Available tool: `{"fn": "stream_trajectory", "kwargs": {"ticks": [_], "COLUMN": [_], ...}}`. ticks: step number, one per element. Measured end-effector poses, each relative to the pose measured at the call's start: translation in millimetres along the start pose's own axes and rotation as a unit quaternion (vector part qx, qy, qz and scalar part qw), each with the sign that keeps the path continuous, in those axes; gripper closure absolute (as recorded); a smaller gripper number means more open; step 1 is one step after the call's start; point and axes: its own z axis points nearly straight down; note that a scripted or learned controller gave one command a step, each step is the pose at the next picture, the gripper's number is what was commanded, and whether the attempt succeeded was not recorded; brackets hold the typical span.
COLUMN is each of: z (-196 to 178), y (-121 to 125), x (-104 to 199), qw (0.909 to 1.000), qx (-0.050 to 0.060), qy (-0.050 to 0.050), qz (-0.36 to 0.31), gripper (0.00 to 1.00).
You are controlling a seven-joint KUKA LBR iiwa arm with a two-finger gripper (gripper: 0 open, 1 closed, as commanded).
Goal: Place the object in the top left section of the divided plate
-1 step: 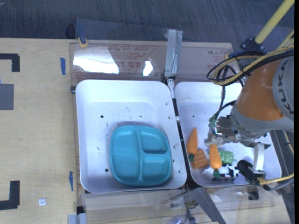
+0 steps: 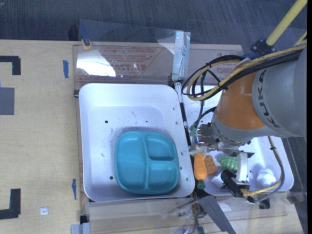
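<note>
teal divided plate (image 2: 146,168) flat in left bin; orange object (image 2: 200,166) in right bin

One fixed camera looks down from above the counter (image 2: 34,130) at a slant. It stands fairly near. The left bin (image 2: 97,106) with the divided plate (image 2: 146,162) lies near the middle of the view. The right bin (image 2: 285,177) is at the right, partly hidden by the arm (image 2: 258,96), which enters from that side.
</note>
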Motion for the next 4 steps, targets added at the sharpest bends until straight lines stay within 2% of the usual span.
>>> {"fn": "stream_trajectory", "kwargs": {"ticks": [1,2,3,4], "z": [-0.5,-0.7,-11.0,-0.3], "y": [99.8,100.0,100.9,74.9], "x": [58.6,57.8,58.8,31.7], "qw": [0.9989,0.9989,0.9989,0.9997], "qx": [-0.001,-0.001,-0.002,0.001], "qy": [-0.001,-0.001,-0.002,-0.001], "qz": [-0.046,-0.046,-0.047,0.026], "gripper": [1.00,0.00,1.00,1.00]}}
